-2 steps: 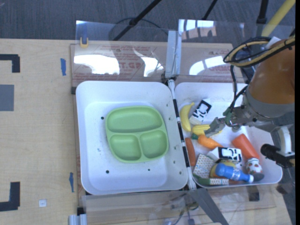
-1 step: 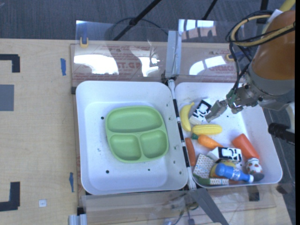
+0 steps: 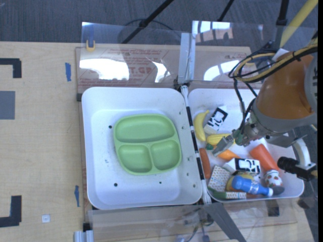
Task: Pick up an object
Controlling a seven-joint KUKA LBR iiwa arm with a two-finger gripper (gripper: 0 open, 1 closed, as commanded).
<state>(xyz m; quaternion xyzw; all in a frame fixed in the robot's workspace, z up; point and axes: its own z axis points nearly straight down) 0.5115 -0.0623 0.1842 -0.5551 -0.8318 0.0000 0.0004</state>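
Observation:
The right bin (image 3: 295,190) holds a pile of small objects. A yellow banana (image 3: 200,126) lies at its left side next to a white box with black print (image 3: 218,118). An orange cone-shaped piece (image 3: 264,157), a blue bottle (image 3: 247,185), a white and black card (image 3: 248,165) and a checkered pad (image 3: 218,176) lie toward the front. My gripper (image 3: 225,145) hangs low over the middle of this bin, just right of the banana, above a yellowish piece (image 3: 217,139) and an orange piece (image 3: 227,155). The arm's orange band (image 3: 285,95) hides the bin's back right.
The left bin (image 3: 96,135) holds a green divided plate (image 3: 147,143). A metal divider (image 3: 193,135) separates the two bins. Clear plastic walls (image 3: 131,59) rise behind both bins. Black cables (image 3: 252,64) loop near the arm. A thin orange stick (image 3: 204,164) lies along the right bin's left wall.

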